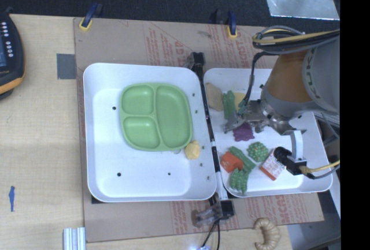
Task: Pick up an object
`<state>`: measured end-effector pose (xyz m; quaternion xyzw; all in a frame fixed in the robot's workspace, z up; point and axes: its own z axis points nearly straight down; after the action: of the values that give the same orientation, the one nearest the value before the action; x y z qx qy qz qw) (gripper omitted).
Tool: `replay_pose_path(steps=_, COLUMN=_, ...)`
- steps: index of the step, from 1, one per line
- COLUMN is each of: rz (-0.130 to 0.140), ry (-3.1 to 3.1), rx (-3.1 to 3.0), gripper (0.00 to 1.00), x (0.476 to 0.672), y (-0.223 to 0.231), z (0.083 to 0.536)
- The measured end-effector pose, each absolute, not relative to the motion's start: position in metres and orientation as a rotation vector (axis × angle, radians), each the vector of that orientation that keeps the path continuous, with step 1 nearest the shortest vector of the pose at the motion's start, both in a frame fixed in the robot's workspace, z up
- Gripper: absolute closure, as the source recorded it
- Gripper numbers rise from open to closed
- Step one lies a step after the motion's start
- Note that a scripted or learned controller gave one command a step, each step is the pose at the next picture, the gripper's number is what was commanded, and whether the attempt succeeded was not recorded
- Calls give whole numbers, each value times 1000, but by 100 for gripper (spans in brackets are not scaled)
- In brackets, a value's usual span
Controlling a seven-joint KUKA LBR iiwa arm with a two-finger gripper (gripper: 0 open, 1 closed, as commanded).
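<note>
Over the right bin [315, 185], seen from above, I reach in with my gripper [245, 119] low among the clutter, since the loose pieces to pick from lie here: a green piece [229, 103], a purple piece [244, 133], a broccoli-like piece [258, 150] and an orange piece [231, 160]. My wrist hides the jaws; I cannot tell how far open they are, or whether they hold anything. The left bin [104, 174] carries a green tray [156, 117] and a yellow piece [192, 150] beside it.
</note>
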<state>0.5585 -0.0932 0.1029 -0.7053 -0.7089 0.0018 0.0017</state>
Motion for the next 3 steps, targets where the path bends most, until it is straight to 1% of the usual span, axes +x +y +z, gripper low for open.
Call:
replay_pose_path(steps=1, rz=7, ry=-2224, rx=-2213, gripper=100, x=558, y=-94, z=113)
replay_pose_path(steps=2, rz=8, ry=-2225, rx=-2211, gripper=0, x=558, y=-94, z=113)
replay_pose_path(steps=3, rz=9, ry=-2225, rx=-2211, gripper=100, x=558, y=-95, z=123)
